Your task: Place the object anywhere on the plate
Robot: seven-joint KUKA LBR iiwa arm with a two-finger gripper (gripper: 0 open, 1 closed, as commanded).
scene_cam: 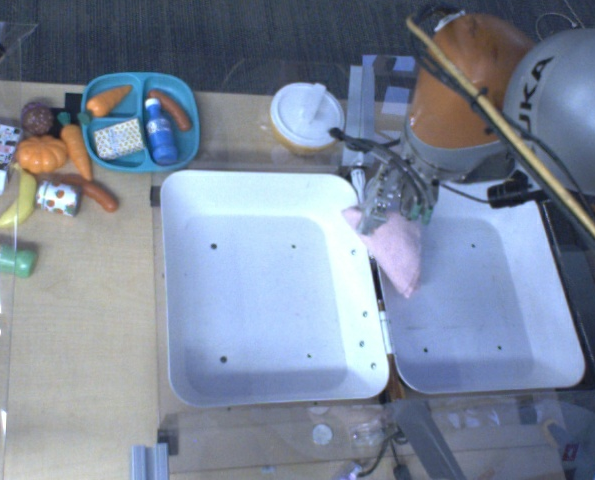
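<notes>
Dangling from hand [395, 206] — pink cloth [397, 251]

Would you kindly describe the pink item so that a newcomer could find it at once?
Start at the two white bins. At the top of the wall they share, below the claw, a pale pink cloth-like piece drapes into the right bin. It is the one soft pink thing there.
</notes>
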